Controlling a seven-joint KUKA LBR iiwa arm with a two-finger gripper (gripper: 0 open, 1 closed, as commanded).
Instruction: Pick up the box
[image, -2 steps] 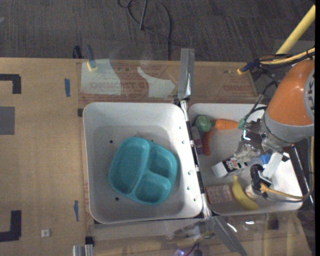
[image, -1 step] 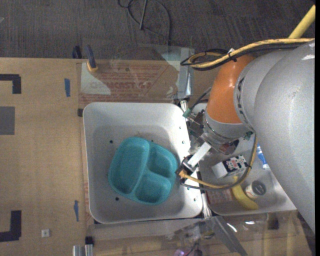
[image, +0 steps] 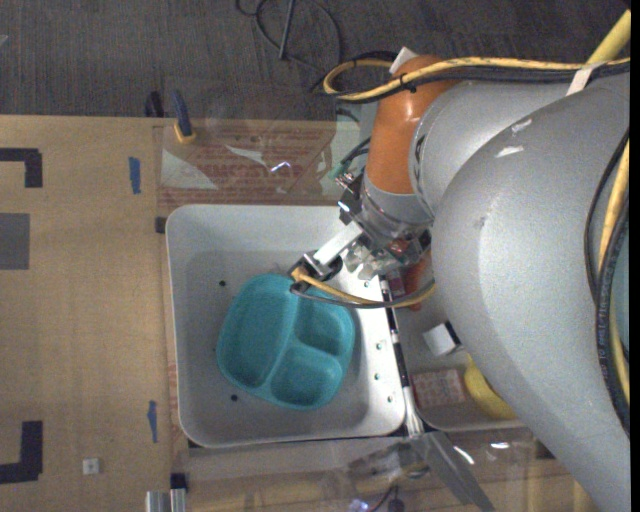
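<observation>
A small pale box (image: 438, 386) with reddish print lies in the right bin (image: 452, 424), near its front left corner, partly under the arm. The gripper (image: 388, 258) hangs below the orange wrist band, over the wall between the two bins and further back than the box. It is apart from the box, and nothing shows in its grasp. A reddish patch beside the gripper is too hidden to name.
A teal divided plate (image: 288, 342) fills the middle of the left bin (image: 190, 300). A yellow object (image: 488, 396) lies right of the box, and a small white piece (image: 438, 338) lies behind it. The grey arm covers most of the right bin.
</observation>
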